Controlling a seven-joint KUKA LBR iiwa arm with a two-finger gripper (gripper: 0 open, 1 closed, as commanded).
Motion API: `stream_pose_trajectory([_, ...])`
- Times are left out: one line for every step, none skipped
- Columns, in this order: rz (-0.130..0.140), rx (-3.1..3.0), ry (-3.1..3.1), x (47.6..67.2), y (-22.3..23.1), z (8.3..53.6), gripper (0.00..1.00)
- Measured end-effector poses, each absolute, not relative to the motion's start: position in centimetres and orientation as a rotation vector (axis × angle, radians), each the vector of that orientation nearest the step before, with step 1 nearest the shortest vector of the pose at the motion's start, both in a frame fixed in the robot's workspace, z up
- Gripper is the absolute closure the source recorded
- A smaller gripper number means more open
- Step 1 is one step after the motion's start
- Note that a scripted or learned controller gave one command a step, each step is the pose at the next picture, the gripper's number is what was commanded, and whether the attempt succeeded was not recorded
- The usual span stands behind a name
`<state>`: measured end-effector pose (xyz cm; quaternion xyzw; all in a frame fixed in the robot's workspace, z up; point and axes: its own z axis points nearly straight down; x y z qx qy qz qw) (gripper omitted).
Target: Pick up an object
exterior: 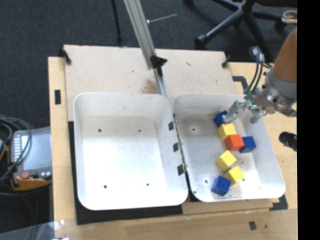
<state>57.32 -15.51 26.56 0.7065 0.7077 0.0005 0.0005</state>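
Observation:
Several small cubes lie in the right bin [199, 151]: a blue cube [220, 118] at the top, then a yellow cube [227, 131], an orange cube [234, 142], a second blue one [248, 144], two more yellow ones [226, 160] [234, 174] and a third blue one [220, 185] near the front. My gripper [244, 114] hangs over the bin's far right part, open, with nothing between its fingers. Its left fingertip [233, 112] is just right of the top blue cube.
The left bin [125, 144] sits beside the right one. A slanted aluminium strut [142, 31] comes down to the gap between the bins at the back. The bench edge [57, 134] runs along the left.

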Motion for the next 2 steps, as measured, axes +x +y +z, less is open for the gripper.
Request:
stream_pose_trajectory([-0.005, 2.224, 2.221, 58.1, -15.9, 21.9, 0.00])
stream_pose_trajectory([-0.007, 2.226, 2.222, 57.5, -16.4, 15.7, 0.00])
